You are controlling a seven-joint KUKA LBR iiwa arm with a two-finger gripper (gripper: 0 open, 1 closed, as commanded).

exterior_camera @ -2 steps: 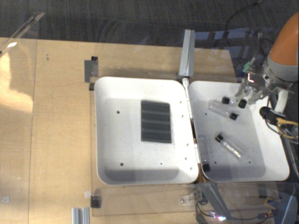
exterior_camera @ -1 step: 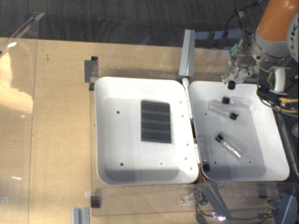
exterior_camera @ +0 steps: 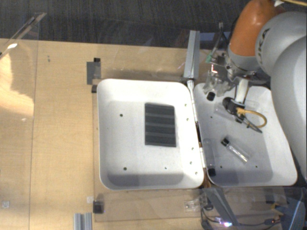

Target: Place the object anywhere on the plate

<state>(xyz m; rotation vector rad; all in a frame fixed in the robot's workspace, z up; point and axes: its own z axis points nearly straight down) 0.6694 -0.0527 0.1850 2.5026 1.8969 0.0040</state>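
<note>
Claw [exterior_camera: 214, 86] state: cannot tell. Hovering well right of the dark ribbed rectangular plate [exterior_camera: 159, 124], past its far edge, nothing seen in it. Small clear tube with black cap [exterior_camera: 234, 148] lying right of the plate, nearer. Judged at pickup stage: next, drop onto the tube. One tube, one plate, two shallow white bins [exterior_camera: 120, 152] [exterior_camera: 271, 159].

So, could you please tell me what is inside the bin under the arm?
One small slim object, dark at one end, lies loose on the floor of that bin, apart from the pincer. The arm covers the bin's far corner, so anything there is hidden.
</note>
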